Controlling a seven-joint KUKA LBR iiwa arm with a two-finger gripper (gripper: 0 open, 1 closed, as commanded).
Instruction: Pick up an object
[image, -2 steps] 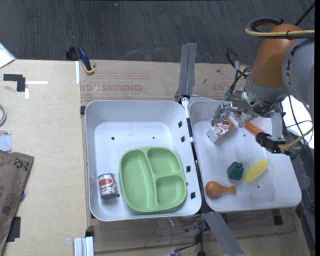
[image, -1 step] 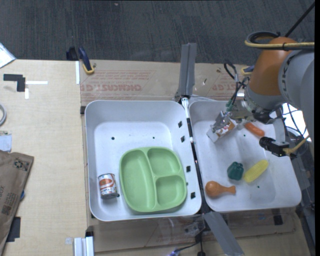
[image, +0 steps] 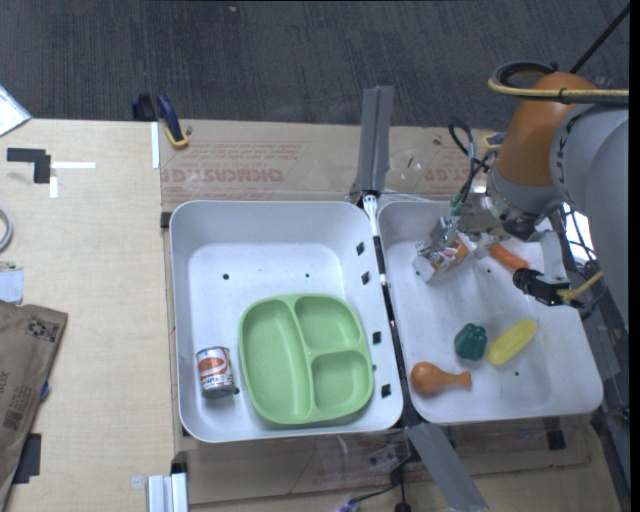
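Two shallow white bins (image: 190, 300) are sitting on the bench; the gripper (image: 445, 248) is hovering, finger state indiscernible, near a light, smooth orange carrot (image: 507, 257), best grasped mid-length.

A pale wooden bench (image: 90, 260) stands against dark grey carpet floor (image: 300, 50).

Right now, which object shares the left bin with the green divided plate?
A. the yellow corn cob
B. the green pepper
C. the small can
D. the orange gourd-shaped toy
C. The small can stands in the left bin just beside the green divided plate, while the corn cob, green pepper and orange gourd-shaped toy all lie in the right bin.
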